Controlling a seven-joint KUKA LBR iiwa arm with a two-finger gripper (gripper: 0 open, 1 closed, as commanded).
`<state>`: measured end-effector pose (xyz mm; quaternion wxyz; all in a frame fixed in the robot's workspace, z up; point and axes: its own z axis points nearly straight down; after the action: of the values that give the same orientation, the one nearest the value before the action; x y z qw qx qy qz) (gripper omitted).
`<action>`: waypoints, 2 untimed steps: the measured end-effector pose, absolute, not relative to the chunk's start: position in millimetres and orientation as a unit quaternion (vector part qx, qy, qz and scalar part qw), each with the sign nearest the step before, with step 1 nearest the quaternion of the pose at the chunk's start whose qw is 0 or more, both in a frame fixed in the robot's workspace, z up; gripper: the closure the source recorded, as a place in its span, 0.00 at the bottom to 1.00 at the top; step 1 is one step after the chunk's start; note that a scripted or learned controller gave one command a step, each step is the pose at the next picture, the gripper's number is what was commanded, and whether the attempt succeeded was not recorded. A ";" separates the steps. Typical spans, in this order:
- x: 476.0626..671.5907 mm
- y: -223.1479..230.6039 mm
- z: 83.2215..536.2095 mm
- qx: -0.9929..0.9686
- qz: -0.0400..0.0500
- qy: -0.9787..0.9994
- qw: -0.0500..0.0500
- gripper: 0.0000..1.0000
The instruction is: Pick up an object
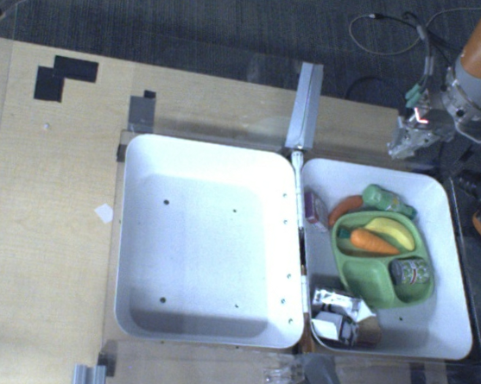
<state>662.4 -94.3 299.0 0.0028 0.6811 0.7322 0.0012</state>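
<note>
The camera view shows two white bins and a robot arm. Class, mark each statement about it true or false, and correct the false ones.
1. The green tray lies in the right bin. True.
2. A carrot and a banana lie in the tray. True.
3. The gripper is down inside the tray. False: it sits above the right bin's far edge, outside it.
4. The tray lies in the left bin. False: it lies in the right bin.
5. A small can rests in one tray compartment. True.
</note>
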 end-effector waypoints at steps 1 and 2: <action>622.8 -151.4 242.9 0.711 0.000 0.703 0.001 1.00; 584.5 -160.0 97.1 0.696 0.003 0.718 0.005 1.00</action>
<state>584.5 -160.0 97.1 0.0048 0.6959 0.7181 0.0034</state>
